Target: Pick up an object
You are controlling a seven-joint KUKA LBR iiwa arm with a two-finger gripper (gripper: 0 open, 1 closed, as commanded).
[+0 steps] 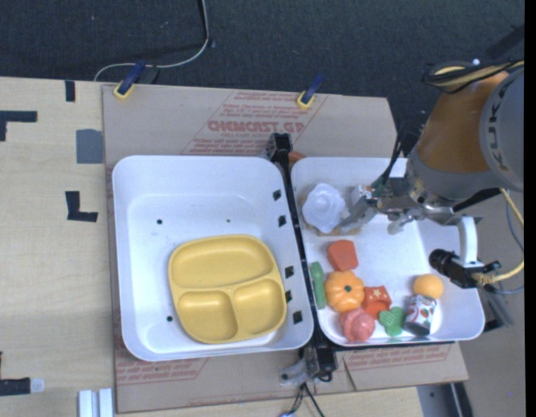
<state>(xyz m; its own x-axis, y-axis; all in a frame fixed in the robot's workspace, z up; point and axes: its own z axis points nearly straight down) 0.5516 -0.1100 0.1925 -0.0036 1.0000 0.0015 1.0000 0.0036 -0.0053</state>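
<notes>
Gripper (378, 213) fingers are seen spread apart low over the upper part of the right bin (448, 320), with nothing held between them; one fingertip lies just beside a crumpled white plastic item (324, 207), which rests against the divider near the bin's upper left. That item is judged the likeliest target: it looks light, thin and crushable, so it would probably deform under a pinch and could slip or spring out, and a hold across its bunched middle is judged safer than one at a loose edge. Below it are set an orange-red block (342, 254), a toy pumpkin (344, 290), a small red block (376, 298), a pink round piece (359, 325), a green piece (392, 321), a small orange ball (428, 286) and a printed packet (420, 313); these are clustered closely, so neighbours could be nudged. In the left bin (137, 198) a yellow divided tray (227, 287) is lying flat.
</notes>
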